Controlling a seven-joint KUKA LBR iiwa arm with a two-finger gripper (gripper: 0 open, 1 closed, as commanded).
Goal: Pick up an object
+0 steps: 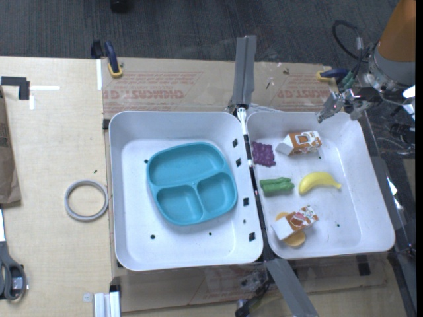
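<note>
claw [335, 105] | over right bin's [370, 170] far rim | seemingly empty, opening unclear | banana [319, 182] in bin

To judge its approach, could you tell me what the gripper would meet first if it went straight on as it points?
Probably the right bin's far rim or bare floor there; the gripper points down-left, though depth is unclear.

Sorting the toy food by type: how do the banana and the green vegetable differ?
The banana is yellow and curved; the green vegetable is green, straighter and stubbier. The banana lies nearer the bin's middle, the green vegetable close to the divider side. Both lie flat in the right bin.
</note>
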